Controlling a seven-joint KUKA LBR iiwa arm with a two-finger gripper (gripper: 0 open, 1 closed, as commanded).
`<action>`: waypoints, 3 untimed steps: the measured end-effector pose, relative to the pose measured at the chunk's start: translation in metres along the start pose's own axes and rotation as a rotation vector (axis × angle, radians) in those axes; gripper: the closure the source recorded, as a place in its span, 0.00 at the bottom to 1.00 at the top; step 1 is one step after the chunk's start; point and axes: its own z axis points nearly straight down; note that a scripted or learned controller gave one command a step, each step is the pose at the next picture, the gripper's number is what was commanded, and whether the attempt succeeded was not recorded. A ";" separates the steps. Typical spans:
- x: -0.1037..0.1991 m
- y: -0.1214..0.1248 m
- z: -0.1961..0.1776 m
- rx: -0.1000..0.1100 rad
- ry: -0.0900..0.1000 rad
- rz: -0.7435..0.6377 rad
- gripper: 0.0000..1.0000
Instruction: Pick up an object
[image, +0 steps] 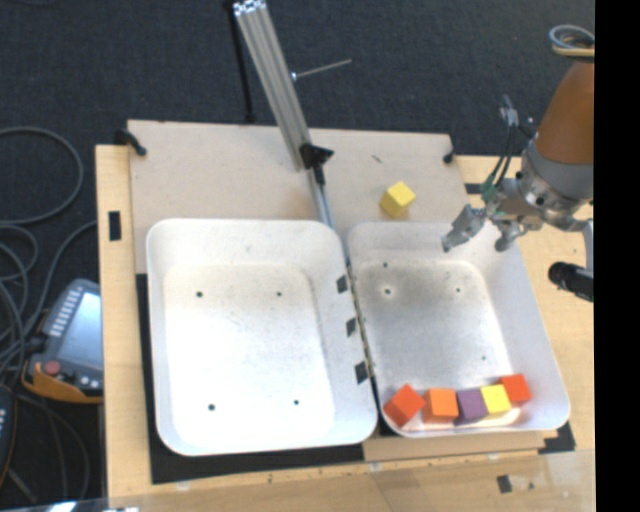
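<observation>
Candidate objects: five blocks in a row along the near wall of the right bin (520, 300): an orange-red block (404, 404), an orange block (441, 403), a purple block (470, 404), a yellow block (496, 400) and a red block (515, 388). The row lies well apart from the gripper (487, 230), across the bin floor on the side nearest the camera. A sixth, the yellow cube (397, 198), rests on the bench board (220, 170) outside the bins, near the gripper and away from the arm's side. The gripper hangs over the far rim of the right bin, its two fingers spread apart with nothing between them. Risks, as judged: the blocks touch one another and hug the wall, so a finger may land on a neighbour or the rim and the closure may miss; a descent here would meet bare bin floor.
</observation>
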 end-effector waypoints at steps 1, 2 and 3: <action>-0.001 0.016 -0.109 -0.010 -0.002 -0.002 0.00; 0.095 -0.031 -0.095 0.000 0.003 -0.005 0.00; 0.054 -0.120 0.015 0.011 0.001 0.007 0.00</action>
